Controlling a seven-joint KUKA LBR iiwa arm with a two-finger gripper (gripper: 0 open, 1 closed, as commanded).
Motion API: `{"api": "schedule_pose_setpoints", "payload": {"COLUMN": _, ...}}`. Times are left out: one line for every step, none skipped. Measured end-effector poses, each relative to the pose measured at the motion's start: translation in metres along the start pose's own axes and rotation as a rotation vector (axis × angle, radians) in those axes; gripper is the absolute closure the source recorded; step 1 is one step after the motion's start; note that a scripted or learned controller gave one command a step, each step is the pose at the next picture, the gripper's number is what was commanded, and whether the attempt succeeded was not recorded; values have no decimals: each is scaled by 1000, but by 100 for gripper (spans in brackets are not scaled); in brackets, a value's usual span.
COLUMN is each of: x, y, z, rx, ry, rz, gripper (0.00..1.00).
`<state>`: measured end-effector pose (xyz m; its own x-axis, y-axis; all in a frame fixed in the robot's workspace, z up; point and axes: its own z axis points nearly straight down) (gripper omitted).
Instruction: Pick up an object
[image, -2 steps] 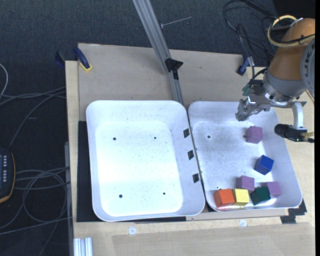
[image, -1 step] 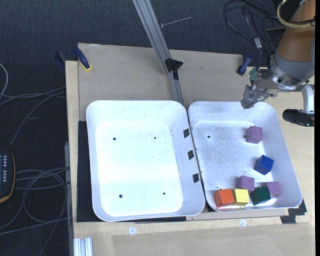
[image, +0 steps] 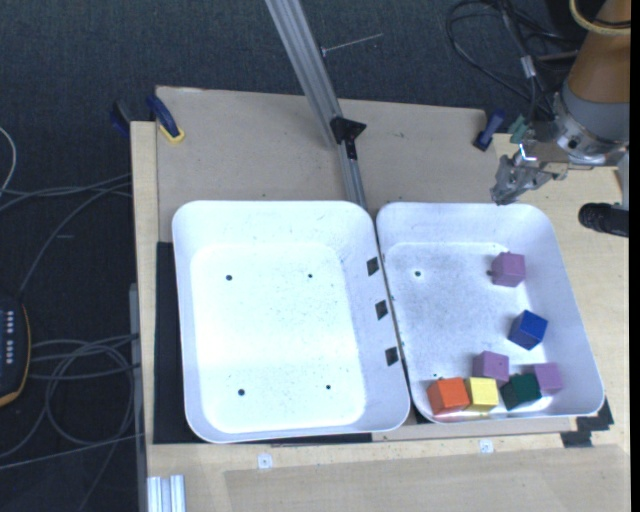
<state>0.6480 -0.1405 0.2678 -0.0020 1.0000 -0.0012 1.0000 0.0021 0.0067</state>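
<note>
Above the right bin's (image: 570, 300) far rim your gripper (image: 508, 190) hangs, well apart from the blocks. Whether its jaws are spread, you cannot tell.

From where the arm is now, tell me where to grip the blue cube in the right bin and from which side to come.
Take the blue cube from straight above, fingers closing on two opposite side faces. It sits apart from the other blocks, so there is probably room on each side. It looks turned relative to the right bin walls, so rotate the gripper to match its faces. Avoid a sideways approach; the rim is near.
</note>
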Motion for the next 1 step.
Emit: {"api": "schedule_pose_setpoints", "payload": {"x": 49, "y": -5, "z": 13, "rx": 9, "ry": 4, "rz": -3, "gripper": 100}}
